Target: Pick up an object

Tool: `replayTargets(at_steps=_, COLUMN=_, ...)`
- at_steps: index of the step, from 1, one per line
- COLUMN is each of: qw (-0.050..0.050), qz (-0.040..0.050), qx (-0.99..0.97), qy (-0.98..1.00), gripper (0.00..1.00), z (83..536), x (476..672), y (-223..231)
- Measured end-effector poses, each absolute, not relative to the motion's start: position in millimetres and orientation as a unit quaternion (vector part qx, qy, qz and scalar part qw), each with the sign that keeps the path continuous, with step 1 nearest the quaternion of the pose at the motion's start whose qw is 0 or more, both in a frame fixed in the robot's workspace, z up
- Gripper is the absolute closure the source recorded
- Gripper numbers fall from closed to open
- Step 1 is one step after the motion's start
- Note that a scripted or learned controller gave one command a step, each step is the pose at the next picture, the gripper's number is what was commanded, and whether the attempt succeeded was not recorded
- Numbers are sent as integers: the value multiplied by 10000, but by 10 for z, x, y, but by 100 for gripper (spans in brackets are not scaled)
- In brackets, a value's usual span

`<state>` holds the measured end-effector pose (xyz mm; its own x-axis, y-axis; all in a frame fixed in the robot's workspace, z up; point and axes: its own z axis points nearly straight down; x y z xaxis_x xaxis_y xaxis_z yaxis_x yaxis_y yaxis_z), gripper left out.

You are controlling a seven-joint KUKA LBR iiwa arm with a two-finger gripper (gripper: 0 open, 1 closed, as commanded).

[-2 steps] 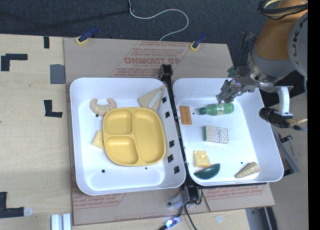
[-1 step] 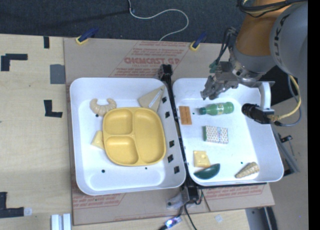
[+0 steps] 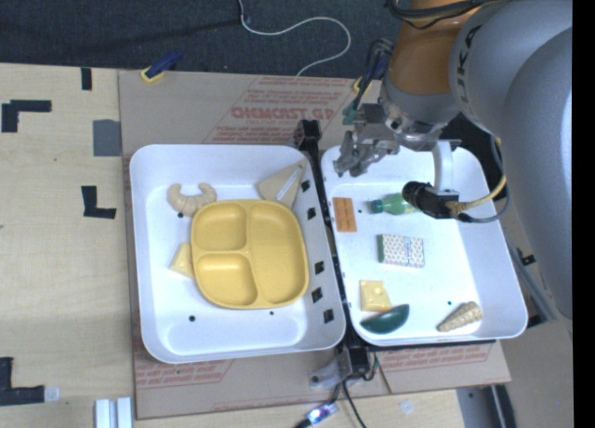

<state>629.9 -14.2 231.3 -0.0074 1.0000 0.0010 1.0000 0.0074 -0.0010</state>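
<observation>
Cardboard-backed bench, two white bins: gripper [image 3: 358,158] hovers at right bin's [image 3: 483,319] far-left corner, grasping nothing, finger spread unreadable; orange block [image 3: 344,214] lies just nearside, long axis running away from camera.

Divided plate [image 3: 249,254] in left bin [image 3: 149,231]; wafer [image 3: 401,250], perhaps cheese [image 3: 375,295], in right bin [image 3: 493,296]

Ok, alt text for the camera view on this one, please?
A grey arm's gripper hovers over the top left corner of the right bin, above small toy foods including an orange block and cheese wedge. The left bin holds a yellow divided plate.
</observation>
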Motion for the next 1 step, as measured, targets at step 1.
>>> replayTargets(at_steps=1, qw=9, qz=-6, qx=-7043, qy=-7099, gripper=100, z=2361, x=6452, y=442)
